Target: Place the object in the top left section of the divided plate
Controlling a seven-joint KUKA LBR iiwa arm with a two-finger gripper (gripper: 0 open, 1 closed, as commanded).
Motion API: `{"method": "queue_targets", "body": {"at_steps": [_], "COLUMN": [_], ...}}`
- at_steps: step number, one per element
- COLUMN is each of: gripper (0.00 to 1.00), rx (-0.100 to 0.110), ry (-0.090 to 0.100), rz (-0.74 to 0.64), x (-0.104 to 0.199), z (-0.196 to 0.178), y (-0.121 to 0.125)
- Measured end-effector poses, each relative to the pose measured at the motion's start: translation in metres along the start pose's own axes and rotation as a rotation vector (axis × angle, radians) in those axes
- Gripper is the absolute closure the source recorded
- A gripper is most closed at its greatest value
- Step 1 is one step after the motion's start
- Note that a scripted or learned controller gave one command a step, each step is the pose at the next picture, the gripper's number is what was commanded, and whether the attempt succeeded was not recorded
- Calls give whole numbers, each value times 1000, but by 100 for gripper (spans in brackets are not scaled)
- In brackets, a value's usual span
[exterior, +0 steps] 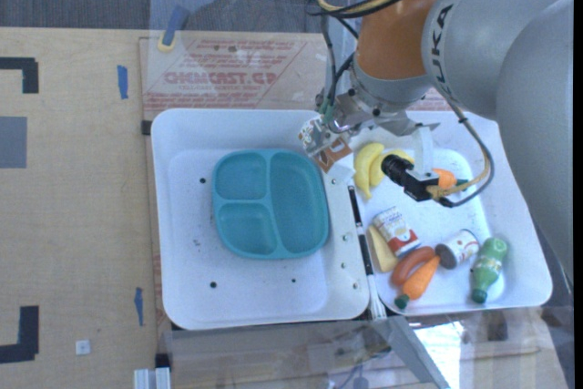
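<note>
A teal divided plate (270, 203) lies in the left bin (182, 196), with two small sections on its left side and one large section on its right. My gripper (321, 139) hangs over the strip between the bins, just past the plate's upper right corner. A small brown and white object (333, 154) sits right at the gripper's tip; the view does not make clear whether it is held. The top left section (241, 177) of the plate holds nothing.
The right bin (524, 278) holds a banana (367, 167), a carrot (443, 180), a small red and white carton (394, 230), a sausage (415, 266), a can (456, 248) and a green bottle (487, 267). The arm's bulk covers the bin's upper right.
</note>
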State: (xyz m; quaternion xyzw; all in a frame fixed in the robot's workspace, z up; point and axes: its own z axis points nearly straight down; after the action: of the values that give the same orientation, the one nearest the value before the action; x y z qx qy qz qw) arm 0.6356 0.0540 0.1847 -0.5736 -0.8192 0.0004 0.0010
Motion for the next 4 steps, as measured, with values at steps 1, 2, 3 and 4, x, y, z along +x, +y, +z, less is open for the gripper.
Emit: {"method": "queue_targets", "body": {"at_steps": [1, 2, 3, 4], "gripper": [100, 100, 0, 0], "rx": [-5, -2, -2, -3], "ry": [-2, 0, -1, -2], "rz": [-29, -503, -502, -764], "x": [87, 129, 128, 79], "z": [-27, -19, -20, -67], "y": [20, -20, -20, -94]}}
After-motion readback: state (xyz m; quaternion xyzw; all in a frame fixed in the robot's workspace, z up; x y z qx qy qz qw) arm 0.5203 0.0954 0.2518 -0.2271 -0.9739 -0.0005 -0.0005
